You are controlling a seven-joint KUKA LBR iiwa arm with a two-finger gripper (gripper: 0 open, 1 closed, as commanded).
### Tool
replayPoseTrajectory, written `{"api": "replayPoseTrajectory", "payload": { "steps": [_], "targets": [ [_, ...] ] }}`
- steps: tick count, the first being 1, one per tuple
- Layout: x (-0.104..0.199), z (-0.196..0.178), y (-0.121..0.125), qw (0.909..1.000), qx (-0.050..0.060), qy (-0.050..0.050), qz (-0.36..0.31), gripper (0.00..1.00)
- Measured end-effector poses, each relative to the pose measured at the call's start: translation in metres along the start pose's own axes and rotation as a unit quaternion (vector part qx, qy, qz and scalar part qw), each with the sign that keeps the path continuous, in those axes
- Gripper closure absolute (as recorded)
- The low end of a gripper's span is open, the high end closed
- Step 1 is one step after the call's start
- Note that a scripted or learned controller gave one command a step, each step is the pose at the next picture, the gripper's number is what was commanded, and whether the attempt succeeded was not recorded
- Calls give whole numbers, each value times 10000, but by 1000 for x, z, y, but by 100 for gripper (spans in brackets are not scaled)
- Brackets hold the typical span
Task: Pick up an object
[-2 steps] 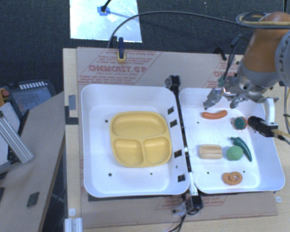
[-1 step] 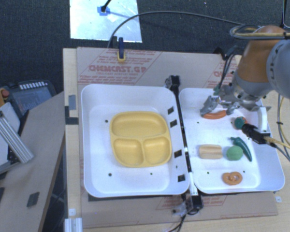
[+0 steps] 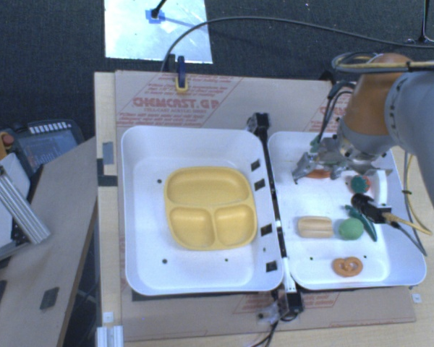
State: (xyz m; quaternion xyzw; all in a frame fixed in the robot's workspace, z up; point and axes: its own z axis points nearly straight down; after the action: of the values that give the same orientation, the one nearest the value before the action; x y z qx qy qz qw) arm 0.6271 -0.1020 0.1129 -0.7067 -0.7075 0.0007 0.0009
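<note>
Two shallow white bins sit side by side on the bench. The left bin [image 3: 141, 194] holds a yellow tray [image 3: 208, 207], lying flat near its middle. The tray is divided into three compartments, one wide one on the far side and two smaller ones on the near side.

The right bin [image 3: 392, 270] holds several small things. A tan block [image 3: 315, 227] lies on its side toward the bin's left, with a green ball [image 3: 351, 228] just beside it on the right. An orange-brown ring [image 3: 347, 267] shaped like a pretzel lies nearer the front rim, apart from both.

At the far left of this bin a small orange object [image 3: 320, 173] lies on the floor, partly covered by the gripper [image 3: 317, 166], which hangs low right over it. Whether the gripper is open or closed cannot be told from this angle, nor whether it touches or grips the orange object. A small teal piece [image 3: 359, 183] lies just to the right of the gripper. The grey arm [image 3: 419, 114], with its orange band, reaches in from the right.
</note>
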Motion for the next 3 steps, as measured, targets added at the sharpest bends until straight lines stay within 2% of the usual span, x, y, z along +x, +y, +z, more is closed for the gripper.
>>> {"api": "replayPoseTrajectory", "payload": {
  "steps": [1, 2, 3],
  "targets": [
    [0, -13, 2, 10000, -29, -5, 1, 100],
    [-6, -77, 4, 10000, -51, -9, -1, 100],
    [-9, -123, 11, 10000, -44, -9, -12, 100]
  ]
}}
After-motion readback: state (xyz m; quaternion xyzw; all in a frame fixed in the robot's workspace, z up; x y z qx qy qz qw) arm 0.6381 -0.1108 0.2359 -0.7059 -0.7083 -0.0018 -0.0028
